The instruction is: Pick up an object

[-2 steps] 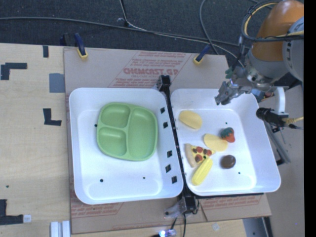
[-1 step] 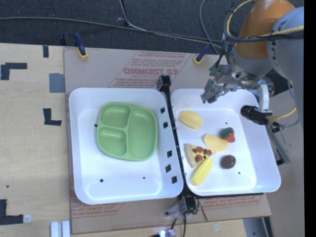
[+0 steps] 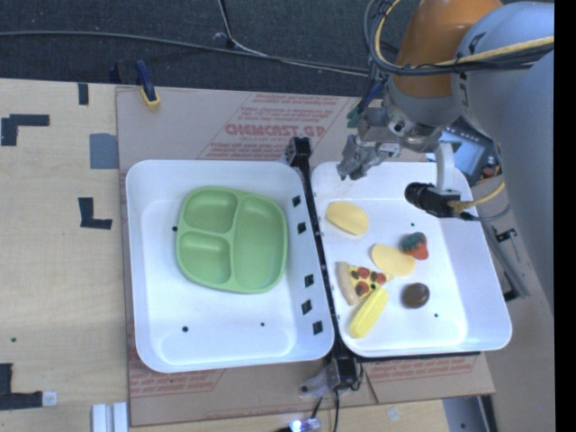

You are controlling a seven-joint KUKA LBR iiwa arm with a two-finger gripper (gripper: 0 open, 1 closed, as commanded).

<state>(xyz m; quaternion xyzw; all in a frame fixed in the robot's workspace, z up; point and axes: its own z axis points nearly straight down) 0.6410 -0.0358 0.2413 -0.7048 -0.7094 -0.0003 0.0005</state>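
My gripper (image 3: 354,167) hangs over the far left corner of the right bin (image 3: 481,318), with nothing visible between its fingers. Toy food lies below it in that bin: a pale yellow oval piece (image 3: 346,218) nearest the gripper, a second yellow piece (image 3: 392,259), a small red and green fruit (image 3: 415,245), a pizza slice (image 3: 355,280), a yellow banana-like piece (image 3: 368,311) and a brown round piece (image 3: 415,295).
The left bin (image 3: 153,331) holds a green divided plate (image 3: 231,239). A black divider with clips (image 3: 309,241) runs between the two bins. The grey arm with its orange band (image 3: 441,25) fills the upper right.
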